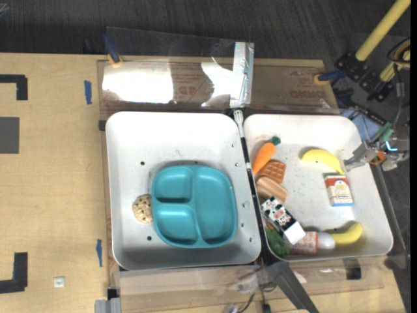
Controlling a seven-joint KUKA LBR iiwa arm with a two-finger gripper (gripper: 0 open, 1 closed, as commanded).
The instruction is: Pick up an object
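In the right bin (368, 240), a carrot (264, 156), waffle (274, 171) and hot dog (272, 189) lay by the left wall. A yellow lemon (322, 158), small carton (339, 191) and banana (348, 235) lay further right.

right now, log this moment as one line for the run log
task: pick up an object | tool: at right bin's right edge, holding nothing seen | right bin: carrot, waffle, bananas | left bin: teal plate, cookie
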